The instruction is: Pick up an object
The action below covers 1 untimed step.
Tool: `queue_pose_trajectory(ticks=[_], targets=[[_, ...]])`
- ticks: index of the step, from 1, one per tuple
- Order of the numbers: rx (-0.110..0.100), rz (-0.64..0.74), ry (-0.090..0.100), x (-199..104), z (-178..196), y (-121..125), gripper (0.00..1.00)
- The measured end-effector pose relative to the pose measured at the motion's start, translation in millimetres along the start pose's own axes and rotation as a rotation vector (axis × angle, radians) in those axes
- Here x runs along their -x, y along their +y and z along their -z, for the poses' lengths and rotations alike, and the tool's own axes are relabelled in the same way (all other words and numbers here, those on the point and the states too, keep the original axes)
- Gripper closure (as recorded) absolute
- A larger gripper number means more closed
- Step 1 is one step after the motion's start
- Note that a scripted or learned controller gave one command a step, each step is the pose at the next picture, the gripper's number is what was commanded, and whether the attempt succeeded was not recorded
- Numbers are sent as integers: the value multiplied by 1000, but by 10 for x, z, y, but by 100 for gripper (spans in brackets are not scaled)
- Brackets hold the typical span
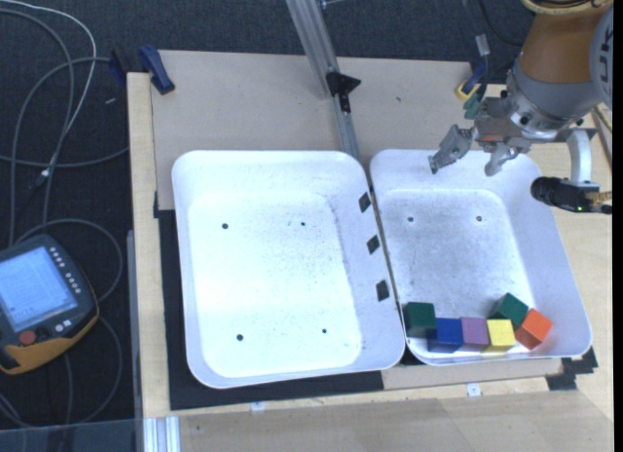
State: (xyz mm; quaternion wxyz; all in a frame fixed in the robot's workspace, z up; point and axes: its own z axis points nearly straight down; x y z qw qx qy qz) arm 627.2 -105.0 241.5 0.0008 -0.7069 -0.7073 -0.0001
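End effector (473, 153) spread open, holding nothing, above right bin (569, 280) far rim

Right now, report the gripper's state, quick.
Gripper: open, fingers spread, nothing between them, above the far rim of the right bin; the blocks lie at the near wall.

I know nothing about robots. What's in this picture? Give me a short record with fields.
Arm: grey and orange, reaching in from the right
Gripper: fingers spread open, holding nothing, above the far rim of the right bin
Blocks: green block, blue block, purple block, yellow block, orange block, another green block, clustered at the right bin's near edge
Left bin: white, beside the right bin
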Motion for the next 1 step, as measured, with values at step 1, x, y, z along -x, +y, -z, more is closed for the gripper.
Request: queue_pose_trajectory(ticks=[1], targets=[[5,-6,-7,975,188,194,0]])
